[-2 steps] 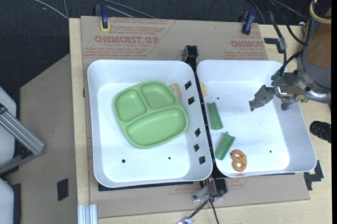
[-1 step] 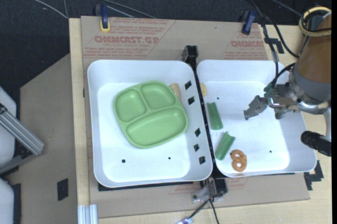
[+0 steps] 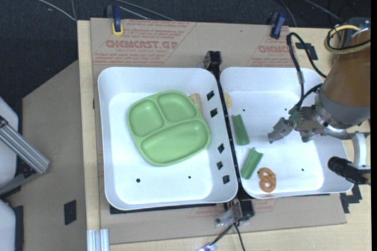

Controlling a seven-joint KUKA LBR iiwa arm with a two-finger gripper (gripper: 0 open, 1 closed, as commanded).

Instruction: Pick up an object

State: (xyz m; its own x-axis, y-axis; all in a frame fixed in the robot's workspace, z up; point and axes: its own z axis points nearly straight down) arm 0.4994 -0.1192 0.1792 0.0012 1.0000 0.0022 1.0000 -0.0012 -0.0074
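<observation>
Nearest, a pretzel (image 3: 267,179) is seen near-left of the end effector (image 3: 278,133); whether anything is gripped cannot be told.

The arm (image 3: 347,88) is a thick rounded column, its upper part a broad orange band over a grey wrist ring. A black cable (image 3: 300,76) loops along it. The tool (image 3: 281,132) is dull grey metal.
</observation>
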